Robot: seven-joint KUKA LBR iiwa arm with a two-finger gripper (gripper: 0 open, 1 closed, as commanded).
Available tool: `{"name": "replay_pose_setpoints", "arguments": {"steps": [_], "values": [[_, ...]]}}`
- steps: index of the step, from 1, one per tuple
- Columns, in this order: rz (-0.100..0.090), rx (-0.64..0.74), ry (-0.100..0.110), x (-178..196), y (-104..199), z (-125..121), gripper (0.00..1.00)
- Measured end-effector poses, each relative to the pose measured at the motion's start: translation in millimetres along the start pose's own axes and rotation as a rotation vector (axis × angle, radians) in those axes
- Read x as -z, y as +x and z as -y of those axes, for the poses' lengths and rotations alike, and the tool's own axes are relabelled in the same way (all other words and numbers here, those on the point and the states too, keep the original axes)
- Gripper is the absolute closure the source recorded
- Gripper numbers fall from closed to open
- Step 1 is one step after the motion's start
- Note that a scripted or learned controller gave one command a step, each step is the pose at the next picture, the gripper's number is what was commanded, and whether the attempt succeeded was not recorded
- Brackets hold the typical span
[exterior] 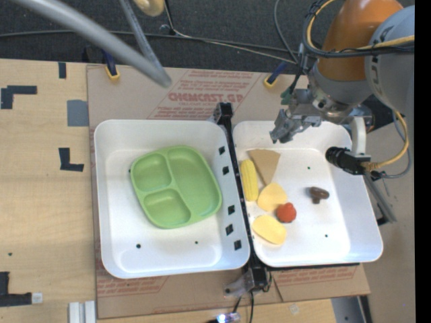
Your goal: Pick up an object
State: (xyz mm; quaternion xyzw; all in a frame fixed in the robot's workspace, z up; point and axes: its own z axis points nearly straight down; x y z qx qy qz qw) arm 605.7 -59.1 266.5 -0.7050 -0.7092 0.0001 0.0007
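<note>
My gripper hangs above the far edge of the right bin, near its far-left corner, and I cannot tell from this angle how it is set; nothing shows in its grasp. My grey arm, with its orange band above the wrist, reaches in from the right, trailing yellow and black cables.

Below me in the right bin, toy food lies bunched along the left wall. A tan wedge like a slice of cheese or bread sits nearest my gripper, just toward the camera from it. A yellow corn cob lies lengthwise beside the wedge, close to the bins' shared divider. A pale yellow piece touches the wedge's near tip, with a small red ball-shaped fruit pressed against it. Another pale yellow piece lies nearest the camera, just beside the red fruit. A small dark brown object rests alone toward the bin's right, well apart from the cluster.

In the left bin, a green three-compartment tray lies flat, turned at a slight angle.

Both bins sit on a cardboard sheet printed in red, on the wooden bench.
</note>
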Motion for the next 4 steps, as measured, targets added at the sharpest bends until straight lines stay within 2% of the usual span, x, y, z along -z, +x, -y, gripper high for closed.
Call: {"name": "replay_pose_setpoints", "arguments": {"steps": [2, 3, 4], "values": [[0.0, 0.0, 0.0, -8.2, 100.2, -33.0, 1.0], [0.001, -0.001, 0.003, -39.2, 144.9, -40.7, 1.0], [0.002, -0.003, 0.001, -37.2, 142.5, -40.9, 0.0]]}}
